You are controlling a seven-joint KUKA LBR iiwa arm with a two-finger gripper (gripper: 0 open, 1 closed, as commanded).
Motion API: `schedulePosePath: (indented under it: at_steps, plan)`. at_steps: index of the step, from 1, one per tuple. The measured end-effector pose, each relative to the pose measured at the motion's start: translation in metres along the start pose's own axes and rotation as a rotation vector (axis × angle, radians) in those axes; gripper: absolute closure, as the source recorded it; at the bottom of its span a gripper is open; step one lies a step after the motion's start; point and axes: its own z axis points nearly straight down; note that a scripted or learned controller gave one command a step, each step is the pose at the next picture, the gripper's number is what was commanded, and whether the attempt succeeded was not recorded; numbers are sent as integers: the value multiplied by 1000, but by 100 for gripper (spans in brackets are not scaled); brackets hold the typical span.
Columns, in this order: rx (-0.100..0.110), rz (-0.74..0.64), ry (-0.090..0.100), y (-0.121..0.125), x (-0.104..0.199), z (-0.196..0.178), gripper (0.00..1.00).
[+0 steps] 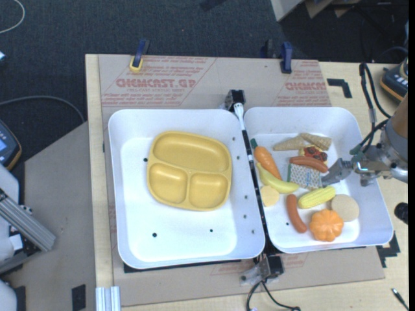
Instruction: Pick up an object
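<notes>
My gripper (338, 172) reaches in from the right edge of the frame and hangs low over the right bin (350, 123), its tip above the food pile. I cannot tell whether it is released or clenched from this angle, and I see nothing between its tips. Just beside the tip, to its left, lies a checkered packet (303, 174), with a sausage (310, 163) along its upper edge. Below the tip sits a corn cob (316, 197), and lower still a pale round bun (344, 207) beside an orange pumpkin (325, 225). A carrot (266, 162), a banana (277, 183) and a second sausage (296, 213) lie toward the bin's left side. In the left bin (126, 173) rests a yellow divided plate (189, 170).
</notes>
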Motion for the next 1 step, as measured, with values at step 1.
schedulePosePath:
  at_steps: [1]
  plan:
    - [-13, -4, -3, 3, 0, -6, 0]
